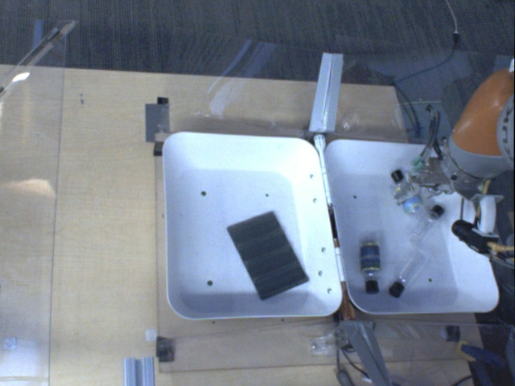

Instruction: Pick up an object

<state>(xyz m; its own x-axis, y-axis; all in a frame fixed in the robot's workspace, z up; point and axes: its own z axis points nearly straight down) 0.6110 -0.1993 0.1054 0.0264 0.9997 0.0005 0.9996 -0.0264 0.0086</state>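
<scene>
Below me the wooden counter (pixel 88 240) carries two shallow white bins side by side. The left bin (pixel 185 215) and the right bin (pixel 354 175) touch along their inner rims. A metal rail (pixel 326 93) runs from the far edge of the counter down to the seam between them. A small dark bracket (pixel 158 119) sits just beside the far left corner of the left bin, and another dark fitting (pixel 164 349) lies near its near left corner. A pale metal piece (pixel 138 370) shows at the counter's near edge. Beyond the counter lies dark grey carpet (pixel 201 14), with a thin cable (pixel 451 10) trailing across it at far right.
</scene>
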